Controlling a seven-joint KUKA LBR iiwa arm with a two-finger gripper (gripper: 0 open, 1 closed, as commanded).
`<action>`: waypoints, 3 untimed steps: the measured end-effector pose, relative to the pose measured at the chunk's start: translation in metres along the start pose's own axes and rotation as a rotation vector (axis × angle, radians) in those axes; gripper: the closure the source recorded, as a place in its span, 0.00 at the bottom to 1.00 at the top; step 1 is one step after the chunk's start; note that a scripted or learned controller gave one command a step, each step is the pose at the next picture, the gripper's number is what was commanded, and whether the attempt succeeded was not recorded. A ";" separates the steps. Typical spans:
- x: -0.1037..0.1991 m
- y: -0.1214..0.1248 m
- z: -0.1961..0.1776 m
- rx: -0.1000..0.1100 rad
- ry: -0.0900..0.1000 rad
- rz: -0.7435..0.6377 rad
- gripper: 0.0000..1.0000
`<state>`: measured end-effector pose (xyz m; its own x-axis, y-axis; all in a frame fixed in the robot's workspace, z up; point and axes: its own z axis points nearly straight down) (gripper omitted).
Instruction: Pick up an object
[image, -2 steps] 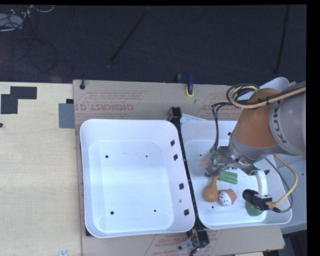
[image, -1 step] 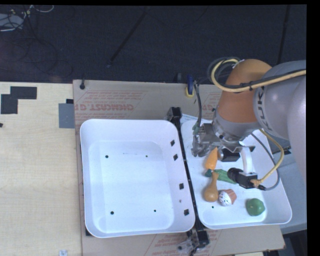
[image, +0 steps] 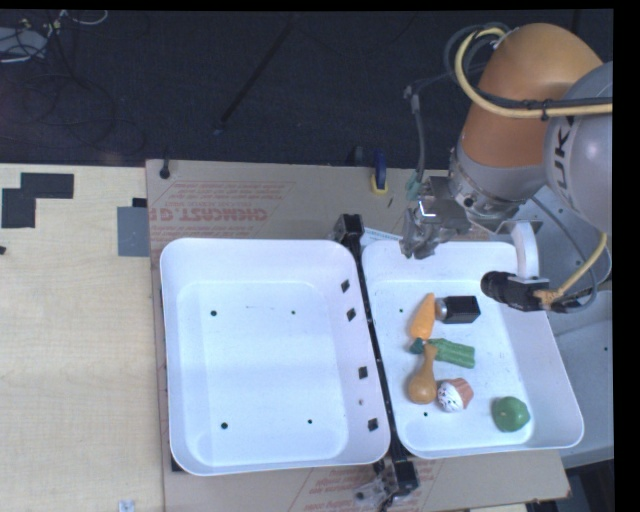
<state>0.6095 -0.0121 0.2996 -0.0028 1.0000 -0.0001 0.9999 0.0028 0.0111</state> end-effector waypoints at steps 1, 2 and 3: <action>0.021 -0.024 -0.037 0.011 0.001 0.000 1.00; 0.075 -0.035 -0.089 0.010 0.002 -0.003 1.00; 0.064 -0.085 -0.022 0.023 -0.001 0.004 1.00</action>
